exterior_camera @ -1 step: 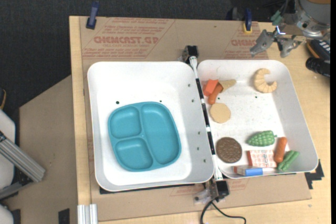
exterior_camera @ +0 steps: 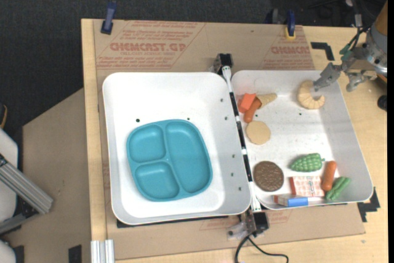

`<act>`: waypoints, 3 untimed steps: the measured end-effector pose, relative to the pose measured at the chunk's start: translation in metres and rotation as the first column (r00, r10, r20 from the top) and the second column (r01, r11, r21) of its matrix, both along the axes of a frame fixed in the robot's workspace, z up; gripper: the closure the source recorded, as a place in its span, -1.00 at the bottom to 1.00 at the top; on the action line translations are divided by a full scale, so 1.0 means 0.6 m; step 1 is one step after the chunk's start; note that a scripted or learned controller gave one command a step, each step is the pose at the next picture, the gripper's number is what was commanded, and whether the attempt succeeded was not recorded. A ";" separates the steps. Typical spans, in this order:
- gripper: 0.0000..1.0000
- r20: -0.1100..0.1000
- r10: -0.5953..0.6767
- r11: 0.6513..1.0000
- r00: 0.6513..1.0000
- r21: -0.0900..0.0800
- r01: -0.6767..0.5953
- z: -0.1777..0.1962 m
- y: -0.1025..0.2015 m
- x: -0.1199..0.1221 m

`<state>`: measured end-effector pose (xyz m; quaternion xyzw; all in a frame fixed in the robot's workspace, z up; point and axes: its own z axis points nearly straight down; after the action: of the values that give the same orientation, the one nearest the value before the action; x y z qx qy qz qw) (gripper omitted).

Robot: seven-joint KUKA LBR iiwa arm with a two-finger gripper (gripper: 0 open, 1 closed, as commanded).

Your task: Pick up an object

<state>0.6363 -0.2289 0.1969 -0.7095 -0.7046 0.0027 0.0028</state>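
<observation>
The gripper (exterior_camera: 321,84) comes in from three o'clock and sits right over the tan round cookie (exterior_camera: 311,96) at the right bin's (exterior_camera: 351,132) one o'clock corner, ready to grab. I cannot tell if it grips.

Two white bins sit on the tan table (exterior_camera: 98,132), which carries red lettering. The left bin (exterior_camera: 117,95) holds a teal divided plate (exterior_camera: 169,159). In the right bin (exterior_camera: 348,132), an orange piece (exterior_camera: 248,103) lies nearest the plate, a pale tan disc (exterior_camera: 258,132) just below it, a dark brown round (exterior_camera: 269,175) lower still. Further from the plate: a beige round (exterior_camera: 311,97), a green bumpy piece (exterior_camera: 306,162), an orange carrot (exterior_camera: 329,175), a red-and-white packet (exterior_camera: 306,185).
</observation>
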 end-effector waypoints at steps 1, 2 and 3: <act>-1.00 0.003 0.010 1.000 1.000 0.002 -0.010 -0.141 0.049 0.044; -1.00 0.002 0.005 1.000 1.000 0.008 -0.005 -0.168 0.011 -0.081; -1.00 0.001 0.002 1.000 1.000 0.005 -0.002 -0.188 0.063 -0.270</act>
<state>0.4743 -0.1912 0.0839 -0.7089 -0.7053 0.0006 0.0040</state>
